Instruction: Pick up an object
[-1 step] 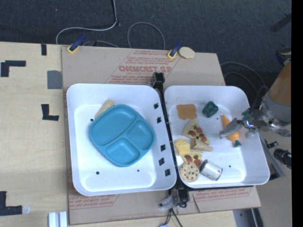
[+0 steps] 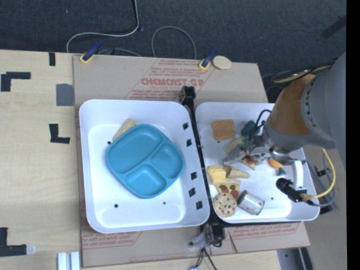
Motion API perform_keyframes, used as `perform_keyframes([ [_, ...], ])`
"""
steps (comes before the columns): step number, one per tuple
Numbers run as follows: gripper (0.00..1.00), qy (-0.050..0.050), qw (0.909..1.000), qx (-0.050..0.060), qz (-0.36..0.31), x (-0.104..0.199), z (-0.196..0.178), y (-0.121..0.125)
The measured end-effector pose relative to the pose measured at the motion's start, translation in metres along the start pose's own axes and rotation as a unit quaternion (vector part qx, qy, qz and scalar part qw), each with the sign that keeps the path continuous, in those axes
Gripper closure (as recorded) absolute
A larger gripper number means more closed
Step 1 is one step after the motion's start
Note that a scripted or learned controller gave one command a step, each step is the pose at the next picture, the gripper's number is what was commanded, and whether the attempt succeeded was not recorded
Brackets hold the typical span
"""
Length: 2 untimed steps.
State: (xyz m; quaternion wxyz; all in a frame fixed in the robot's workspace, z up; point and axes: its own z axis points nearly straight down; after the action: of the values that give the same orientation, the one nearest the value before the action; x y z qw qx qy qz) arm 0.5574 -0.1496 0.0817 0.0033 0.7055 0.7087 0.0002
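My gripper [image 2: 241,151] is low in the right bin [image 2: 292,210], reaching in from the right over a cluster of small food pieces. A brown toast square [image 2: 223,130] lies just up and left of it, and a dark green item [image 2: 249,129] sits right above it. Below the gripper are yellow cheese-like pieces [image 2: 217,175], a tan wedge [image 2: 239,173], a speckled cookie [image 2: 226,205] and a silver can [image 2: 251,202] on its side. An orange bit [image 2: 274,163] lies by the wrist. Nothing shows as lifted.
The left bin [image 2: 95,207] holds a blue divided plate [image 2: 146,160] with a tan piece [image 2: 124,129] tucked under its upper left edge. A black divider [image 2: 192,151] runs between the bins. A round tan disc [image 2: 223,63] lies on the cardboard behind them.
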Motion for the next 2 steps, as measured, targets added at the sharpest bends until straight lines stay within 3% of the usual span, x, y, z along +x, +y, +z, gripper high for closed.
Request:
perform_keyframes([
  [1,0.00,0.001,1.0000,-0.001,0.001,0.002,-0.004,0.068],
  [2,0.00,0.000,1.0000,-0.001,0.002,0.024,-0.006,0.012],
])
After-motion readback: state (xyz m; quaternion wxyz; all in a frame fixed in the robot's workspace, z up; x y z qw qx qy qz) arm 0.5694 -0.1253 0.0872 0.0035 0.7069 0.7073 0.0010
